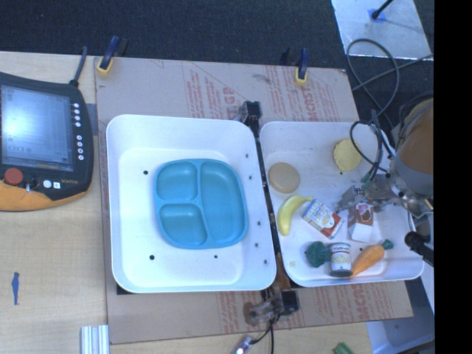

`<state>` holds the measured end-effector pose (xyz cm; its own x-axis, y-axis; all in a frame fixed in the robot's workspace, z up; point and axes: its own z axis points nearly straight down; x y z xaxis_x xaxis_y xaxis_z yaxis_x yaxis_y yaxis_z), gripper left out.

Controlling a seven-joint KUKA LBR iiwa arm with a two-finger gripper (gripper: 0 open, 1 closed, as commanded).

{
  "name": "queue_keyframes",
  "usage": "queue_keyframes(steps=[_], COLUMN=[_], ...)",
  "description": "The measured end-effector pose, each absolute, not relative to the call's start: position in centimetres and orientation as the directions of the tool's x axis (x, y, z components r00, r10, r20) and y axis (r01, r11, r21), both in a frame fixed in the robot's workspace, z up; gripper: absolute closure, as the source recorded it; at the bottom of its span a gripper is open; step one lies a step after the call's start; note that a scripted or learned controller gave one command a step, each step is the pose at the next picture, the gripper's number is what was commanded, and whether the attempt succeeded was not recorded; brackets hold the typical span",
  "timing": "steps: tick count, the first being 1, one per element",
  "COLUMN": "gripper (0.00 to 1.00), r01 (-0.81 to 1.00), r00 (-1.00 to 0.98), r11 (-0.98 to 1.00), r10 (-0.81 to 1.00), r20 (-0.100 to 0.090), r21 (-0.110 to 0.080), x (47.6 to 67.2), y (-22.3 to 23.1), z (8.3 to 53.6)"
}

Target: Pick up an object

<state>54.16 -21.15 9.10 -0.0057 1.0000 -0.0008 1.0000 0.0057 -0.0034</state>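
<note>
The task is at an early stage: no object is lifted. The two-finger gripper (pixel 359 198) sits low over the right white bin (pixel 310 135), near a small white-and-red packet (pixel 363 223); whether it is spread or pressed together cannot be told. A yellow plastic banana (pixel 290 212), tan round cookie (pixel 283 177), orange toy carrot (pixel 368 259) and small labelled can (pixel 340 259) lie in that bin. The blue divided plate (pixel 200 203) rests in the left white bin (pixel 129 142).
</note>
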Motion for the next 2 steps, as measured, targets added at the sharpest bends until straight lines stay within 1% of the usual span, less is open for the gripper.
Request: queue_keyframes(steps=[1, 2], gripper=[1.00, 1.00], r01=[1.000, 1.000], r00=[-0.008, -0.007], r11=[0.008, 0.007], r10=[1.000, 1.000], r20=[-0.003, -0.002], r21=[-0.003, 0.002], x=[54.2, 53.4], y=[-21.3, -14.9], z=[10.2, 9.3])
